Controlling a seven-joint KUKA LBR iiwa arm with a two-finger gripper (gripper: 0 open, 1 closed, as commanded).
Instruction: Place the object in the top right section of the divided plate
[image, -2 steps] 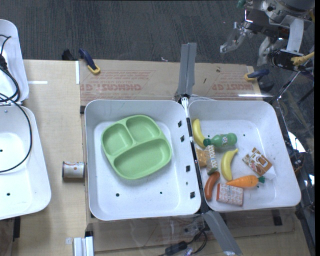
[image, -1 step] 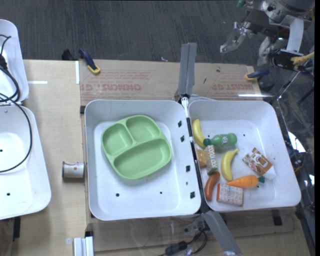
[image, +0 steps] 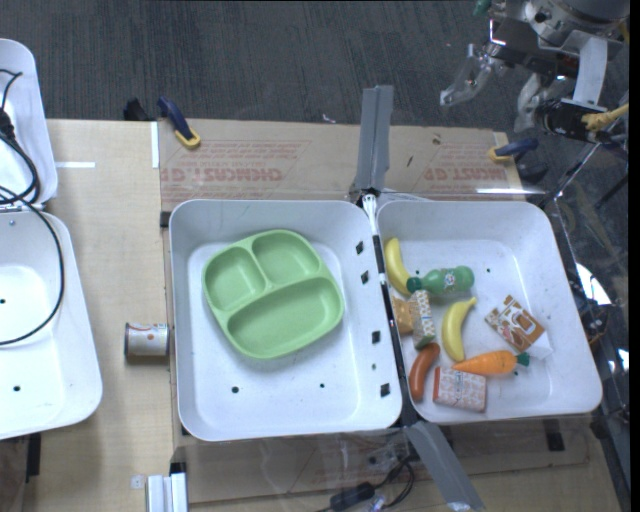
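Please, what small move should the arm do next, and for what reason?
Probably lower the pincer toward the right bin. It hangs high beyond the bin's far edge, while the bananas, carrot and green bottle lie there and the green divided plate holds nothing.

You look from one fixed camera above the worktop (image: 110, 190), angled down at a slant toward its far edge. It sits far enough back to take in both white bins (image: 200, 400) whole, side by side.
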